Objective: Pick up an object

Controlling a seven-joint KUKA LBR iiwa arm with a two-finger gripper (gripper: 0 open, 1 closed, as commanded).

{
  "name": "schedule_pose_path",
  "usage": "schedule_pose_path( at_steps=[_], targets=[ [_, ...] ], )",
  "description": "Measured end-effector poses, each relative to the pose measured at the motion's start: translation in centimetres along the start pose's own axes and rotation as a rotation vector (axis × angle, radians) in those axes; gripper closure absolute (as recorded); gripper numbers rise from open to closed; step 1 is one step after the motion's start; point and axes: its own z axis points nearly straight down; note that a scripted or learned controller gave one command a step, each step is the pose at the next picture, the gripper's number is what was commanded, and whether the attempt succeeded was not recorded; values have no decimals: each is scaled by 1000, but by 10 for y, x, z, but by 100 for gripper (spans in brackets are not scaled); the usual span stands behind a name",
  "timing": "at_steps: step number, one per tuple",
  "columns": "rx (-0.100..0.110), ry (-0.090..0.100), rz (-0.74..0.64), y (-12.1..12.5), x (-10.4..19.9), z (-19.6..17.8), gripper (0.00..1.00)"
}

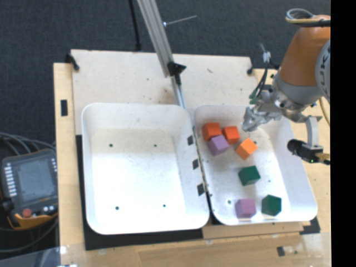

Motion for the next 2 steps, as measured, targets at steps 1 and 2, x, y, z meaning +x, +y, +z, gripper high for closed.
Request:
schedule_pose_path(
  at_steps=[1,2],
  targets=[
    [2,1,-2,1,-2,-34,100],
    [6,2,-4,-7,44,-38,100]
  ],
)
